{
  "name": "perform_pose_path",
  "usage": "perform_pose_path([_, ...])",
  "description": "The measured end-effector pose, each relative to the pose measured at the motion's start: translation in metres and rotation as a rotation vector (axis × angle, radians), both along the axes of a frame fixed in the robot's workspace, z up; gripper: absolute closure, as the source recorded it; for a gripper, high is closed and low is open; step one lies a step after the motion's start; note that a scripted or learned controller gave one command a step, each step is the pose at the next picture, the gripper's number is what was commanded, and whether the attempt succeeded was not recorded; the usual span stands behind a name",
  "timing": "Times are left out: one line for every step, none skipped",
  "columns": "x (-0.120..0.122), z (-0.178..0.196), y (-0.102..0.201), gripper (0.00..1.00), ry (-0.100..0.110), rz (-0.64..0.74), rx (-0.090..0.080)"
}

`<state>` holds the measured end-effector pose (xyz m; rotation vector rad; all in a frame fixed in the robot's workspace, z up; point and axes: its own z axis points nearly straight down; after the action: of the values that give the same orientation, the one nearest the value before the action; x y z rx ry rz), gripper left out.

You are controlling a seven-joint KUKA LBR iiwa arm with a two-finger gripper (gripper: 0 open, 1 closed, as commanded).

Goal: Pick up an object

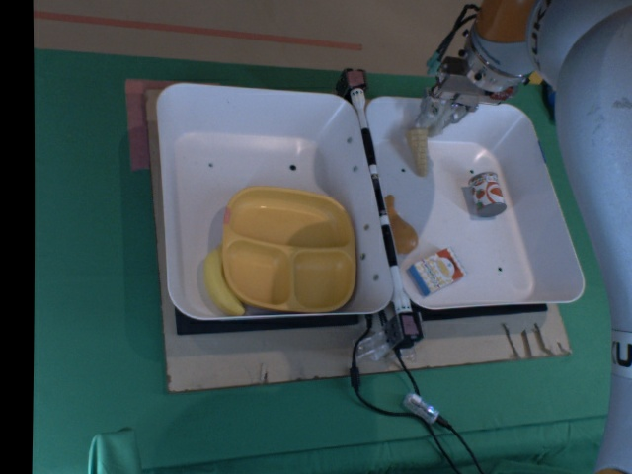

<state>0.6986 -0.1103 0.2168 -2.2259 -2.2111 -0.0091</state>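
One tan ridged ice-cream cone is seen in the right white bin, its top between the fingers of the grey two-finger gripper, closed around it. Lifting is judged next; a straight rise is required.

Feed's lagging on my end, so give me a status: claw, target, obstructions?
Claw over right bin's far-left corner, tips at ice cream cone. Cone lying on bin floor, not lifted. Nothing crowding it; soup can well apart.

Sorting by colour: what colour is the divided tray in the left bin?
Yellow; the tray shows clearly in the camera view.
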Motion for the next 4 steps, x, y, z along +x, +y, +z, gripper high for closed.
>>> perform_pose_path([-0.036,0.165,0.001,1.00,-0.015,0.002,-0.013])
perform_pose_path([0.002,0.176,-0.034,1.00,-0.012,-0.001,-0.015])
perform_pose_path([0.002,0.176,-0.033,0.00,-0.012,-0.001,-0.015])
perform_pose_path([0.002,0.067,-0.050,0.00,-0.006,-0.001,-0.015])
